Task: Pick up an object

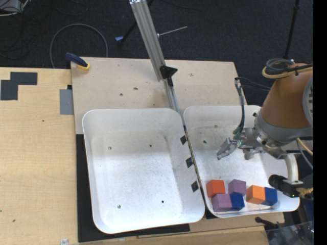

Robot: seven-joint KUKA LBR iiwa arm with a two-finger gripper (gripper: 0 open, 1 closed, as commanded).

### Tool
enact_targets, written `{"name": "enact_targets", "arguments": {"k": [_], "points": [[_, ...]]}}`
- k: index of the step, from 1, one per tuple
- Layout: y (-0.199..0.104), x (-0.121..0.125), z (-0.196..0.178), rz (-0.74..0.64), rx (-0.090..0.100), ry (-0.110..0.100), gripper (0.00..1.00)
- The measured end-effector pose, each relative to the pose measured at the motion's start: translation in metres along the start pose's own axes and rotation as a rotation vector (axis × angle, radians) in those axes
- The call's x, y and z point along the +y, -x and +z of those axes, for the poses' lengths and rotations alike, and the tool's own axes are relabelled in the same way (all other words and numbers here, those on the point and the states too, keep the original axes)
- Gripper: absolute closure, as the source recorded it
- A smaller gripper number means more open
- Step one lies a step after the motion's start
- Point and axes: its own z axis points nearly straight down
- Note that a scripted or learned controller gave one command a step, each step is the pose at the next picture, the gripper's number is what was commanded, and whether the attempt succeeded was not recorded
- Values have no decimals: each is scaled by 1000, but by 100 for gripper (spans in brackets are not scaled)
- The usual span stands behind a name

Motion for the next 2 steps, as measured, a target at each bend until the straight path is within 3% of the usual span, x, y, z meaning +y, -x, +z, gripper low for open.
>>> {"name": "enact_targets", "arguments": {"k": [1,2], "points": [[70,-23,18,6,-3,-2,0],[72,-26,46,0,1,-3,0]]}}
